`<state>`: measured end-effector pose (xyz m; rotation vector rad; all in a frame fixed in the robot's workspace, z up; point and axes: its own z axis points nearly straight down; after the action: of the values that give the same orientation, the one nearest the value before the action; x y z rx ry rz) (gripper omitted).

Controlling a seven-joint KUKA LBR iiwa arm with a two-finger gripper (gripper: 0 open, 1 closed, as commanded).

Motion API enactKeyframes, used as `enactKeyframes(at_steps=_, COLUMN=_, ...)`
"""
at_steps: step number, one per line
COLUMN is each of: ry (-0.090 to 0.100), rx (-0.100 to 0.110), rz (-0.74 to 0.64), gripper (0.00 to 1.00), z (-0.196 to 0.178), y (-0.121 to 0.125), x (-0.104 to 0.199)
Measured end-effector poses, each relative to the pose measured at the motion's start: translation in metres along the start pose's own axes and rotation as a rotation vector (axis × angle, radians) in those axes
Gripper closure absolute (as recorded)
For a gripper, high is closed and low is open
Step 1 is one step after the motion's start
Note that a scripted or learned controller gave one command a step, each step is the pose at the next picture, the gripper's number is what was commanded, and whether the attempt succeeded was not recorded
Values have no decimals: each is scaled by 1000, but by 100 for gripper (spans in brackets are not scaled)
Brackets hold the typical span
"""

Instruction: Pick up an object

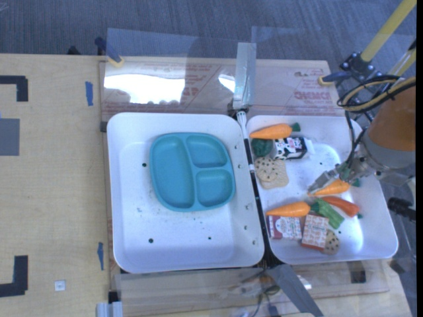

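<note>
Where the gripper (324, 182) meets it in the right bin (377, 243), a small carrot (332, 188) lies near-horizontal, tip pointing left. Arm (390, 134) descends from the right, wrist angled down-left. Finger state: cannot tell.

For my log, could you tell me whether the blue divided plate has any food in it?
Empty: the blue divided plate in the left bin shows bare compartments; the toy food lies in the right bin.
</note>
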<state>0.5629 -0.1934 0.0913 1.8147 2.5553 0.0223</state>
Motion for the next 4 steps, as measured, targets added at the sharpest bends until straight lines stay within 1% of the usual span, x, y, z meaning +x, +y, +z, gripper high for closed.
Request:
enactKeyframes(at_steps=1, ry=-4, rx=10, rz=-430, gripper=0, z=4, y=-28, x=14)
enactKeyframes(at_steps=2, ry=-3, rx=11, rz=-268, gripper=0, z=6, y=46, x=-6)
enactKeyframes(at_steps=3, ry=-8, rx=5, rz=-269, gripper=100, z=-4, y=49, x=-7)
enactKeyframes(at_steps=4, ry=-4, rx=13, rz=-5, gripper=100, z=-73, y=88, x=14)
